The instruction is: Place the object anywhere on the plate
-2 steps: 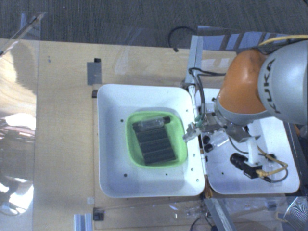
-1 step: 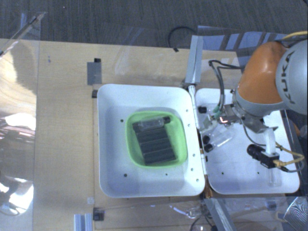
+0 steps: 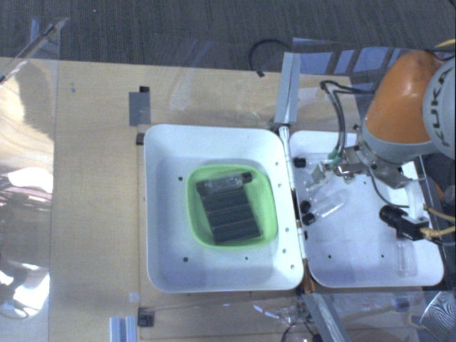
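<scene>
Dark ribbed carpet (image 3: 157, 16) behind pale wooden bench (image 3: 78, 191).

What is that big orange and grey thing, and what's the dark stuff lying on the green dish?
The orange and grey thing is a robot arm. It reaches in from the right side of the picture, and a computer program tells it how to move. The picture is taken by one camera fixed above the bench, looking down at a slant.

On the wooden bench sit two shallow white bins next to each other. The left bin holds a green, squarish plate. On the plate lies a dark ribbed object; I can't tell exactly what it is.

The arm hangs over the right bin. At its end is a gripper, a kind of hand with two fingers, which looks see-through. The picture does not show whether it is open or shut.
</scene>
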You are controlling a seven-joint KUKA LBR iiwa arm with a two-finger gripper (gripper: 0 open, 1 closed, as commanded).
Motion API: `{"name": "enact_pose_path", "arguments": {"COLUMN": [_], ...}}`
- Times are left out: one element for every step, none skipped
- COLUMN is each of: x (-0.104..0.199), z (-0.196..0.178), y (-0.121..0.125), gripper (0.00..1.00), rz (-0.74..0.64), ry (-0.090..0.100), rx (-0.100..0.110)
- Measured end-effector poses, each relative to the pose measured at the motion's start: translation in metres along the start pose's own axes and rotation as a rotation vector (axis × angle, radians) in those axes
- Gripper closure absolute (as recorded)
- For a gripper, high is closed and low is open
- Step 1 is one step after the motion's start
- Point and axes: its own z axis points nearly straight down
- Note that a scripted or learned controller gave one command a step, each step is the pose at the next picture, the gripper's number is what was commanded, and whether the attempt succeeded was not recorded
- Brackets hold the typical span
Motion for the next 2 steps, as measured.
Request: {"name": "enact_pose_path", "arguments": {"x": [-0.042,-0.122], "z": [-0.078,-0.108], "y": [-0.046,-0.068], "gripper": [0.0,0.0], "rz": [0.051,0.03], "ry": [-0.002,-0.005], "rx": [-0.003,-0.003]}}
